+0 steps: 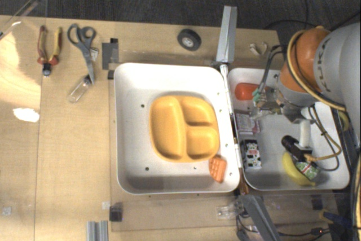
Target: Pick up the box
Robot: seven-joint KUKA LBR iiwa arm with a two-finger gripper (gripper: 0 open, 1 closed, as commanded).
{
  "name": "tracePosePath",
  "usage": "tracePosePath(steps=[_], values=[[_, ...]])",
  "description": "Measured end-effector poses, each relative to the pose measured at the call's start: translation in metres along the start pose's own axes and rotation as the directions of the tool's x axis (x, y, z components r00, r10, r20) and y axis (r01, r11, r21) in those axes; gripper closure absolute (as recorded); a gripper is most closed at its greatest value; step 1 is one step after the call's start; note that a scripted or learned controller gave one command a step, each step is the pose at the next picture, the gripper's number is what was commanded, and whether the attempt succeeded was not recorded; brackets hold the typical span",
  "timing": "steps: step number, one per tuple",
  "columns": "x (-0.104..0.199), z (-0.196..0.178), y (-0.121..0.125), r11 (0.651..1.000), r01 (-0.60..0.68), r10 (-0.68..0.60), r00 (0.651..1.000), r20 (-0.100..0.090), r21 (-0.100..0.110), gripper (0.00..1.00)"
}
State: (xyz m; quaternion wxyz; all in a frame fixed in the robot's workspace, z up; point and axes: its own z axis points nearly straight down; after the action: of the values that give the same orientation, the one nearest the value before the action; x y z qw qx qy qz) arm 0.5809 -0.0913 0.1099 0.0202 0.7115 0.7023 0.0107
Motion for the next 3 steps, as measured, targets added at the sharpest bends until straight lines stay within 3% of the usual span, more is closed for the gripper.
tracePosePath(steps=[1,2,3], values=[[0.002,0.001,-0.001,1.000,0.002,-0.002,1.000,-0.003,0.003,0.00],[0.005,0.020,-0.002,0.999,0.019,-0.018,1.000,-0.012,0.032,0.00],[0.006,0.009,0.001,0.999,0.021,-0.021,1.000,-0.012,0.026,1.00]])
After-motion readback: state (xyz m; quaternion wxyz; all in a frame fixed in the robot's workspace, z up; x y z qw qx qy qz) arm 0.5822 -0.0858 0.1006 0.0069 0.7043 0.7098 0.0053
